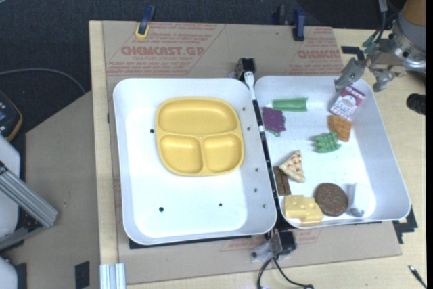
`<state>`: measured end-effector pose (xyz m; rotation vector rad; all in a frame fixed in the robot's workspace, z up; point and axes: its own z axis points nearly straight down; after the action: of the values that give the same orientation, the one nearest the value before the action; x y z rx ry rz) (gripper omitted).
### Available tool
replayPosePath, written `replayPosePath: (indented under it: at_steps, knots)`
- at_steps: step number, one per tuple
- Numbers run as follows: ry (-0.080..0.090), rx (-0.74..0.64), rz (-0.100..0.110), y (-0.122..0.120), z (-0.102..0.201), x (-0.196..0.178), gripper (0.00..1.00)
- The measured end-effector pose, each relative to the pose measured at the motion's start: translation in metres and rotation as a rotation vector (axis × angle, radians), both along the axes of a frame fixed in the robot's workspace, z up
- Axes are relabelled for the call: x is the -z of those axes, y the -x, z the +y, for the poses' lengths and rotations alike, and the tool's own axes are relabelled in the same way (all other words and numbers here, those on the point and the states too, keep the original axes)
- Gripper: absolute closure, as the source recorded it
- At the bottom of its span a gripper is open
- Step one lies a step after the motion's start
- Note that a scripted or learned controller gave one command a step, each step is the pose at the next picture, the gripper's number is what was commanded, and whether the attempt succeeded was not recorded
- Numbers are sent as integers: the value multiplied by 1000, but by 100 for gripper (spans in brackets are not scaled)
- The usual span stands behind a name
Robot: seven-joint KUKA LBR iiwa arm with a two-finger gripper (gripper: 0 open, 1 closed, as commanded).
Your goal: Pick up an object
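Objects: a group of small toy food pieces is spread over the right white bin (389, 145).
Carton: a small pink and white milk-style carton (346, 103) is seen near the bin's far right corner, tilted, touching the orange waffle-like piece (340, 127) just below it.
Green pieces: a long green pod (290, 104) lies at the far side; a green leafy piece (325, 142) lies near the middle.
Purple piece: a purple grape-like cluster (272, 120) rests close to the left wall.
Near side: a pizza slice (293, 166), a yellow cheese block (302, 208) and a round brown cookie (331, 199) are gathered towards the near edge, the cheese and cookie just beside each other.
Left bin: a yellow three-compartment plastic plate (199, 135) is set in the left white bin (135, 199).
Gripper: the two-finger gripper (369, 75) is seen above the far right corner of the right bin, just above the carton; its fingers are spread apart, and nothing is seen between them.
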<state>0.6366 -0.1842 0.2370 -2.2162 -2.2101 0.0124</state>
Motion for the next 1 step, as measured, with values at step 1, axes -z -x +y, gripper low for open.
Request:
replayPosePath:
  at_steps: [1]
  knots:
    - [3,-3,-14,-2,1,-9,0]
